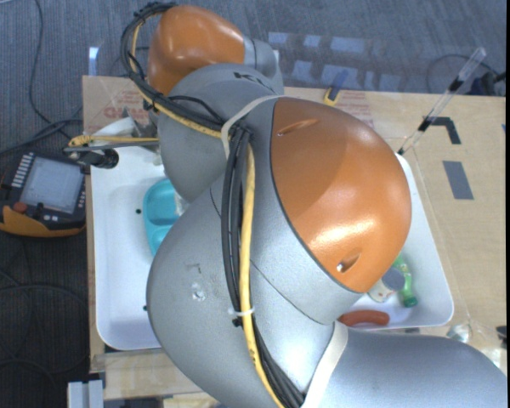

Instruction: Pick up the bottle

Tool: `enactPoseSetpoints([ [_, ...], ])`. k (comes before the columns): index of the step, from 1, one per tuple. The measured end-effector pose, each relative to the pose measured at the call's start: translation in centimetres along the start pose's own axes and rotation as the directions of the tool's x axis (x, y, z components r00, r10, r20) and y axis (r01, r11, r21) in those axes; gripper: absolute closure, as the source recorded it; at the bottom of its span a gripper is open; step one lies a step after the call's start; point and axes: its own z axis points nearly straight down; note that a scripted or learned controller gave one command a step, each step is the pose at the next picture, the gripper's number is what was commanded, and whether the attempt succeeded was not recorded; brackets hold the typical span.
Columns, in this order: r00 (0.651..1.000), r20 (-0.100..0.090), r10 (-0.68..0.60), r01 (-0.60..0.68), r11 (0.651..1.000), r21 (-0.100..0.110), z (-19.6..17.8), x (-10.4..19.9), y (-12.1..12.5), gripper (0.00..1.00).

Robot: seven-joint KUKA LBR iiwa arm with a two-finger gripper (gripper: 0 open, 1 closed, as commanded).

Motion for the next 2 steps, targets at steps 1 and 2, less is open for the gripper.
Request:
enactPoseSetpoints([
  [1,0.928,-0.002,-0.371,0.371,0.928,0.02,5.0,-1.4,5.6,0.0],
  [2,0.973,-0.001,-0.231,0.231,0.973,-0.003,-1.1,-1.3,0.4,0.0],
])
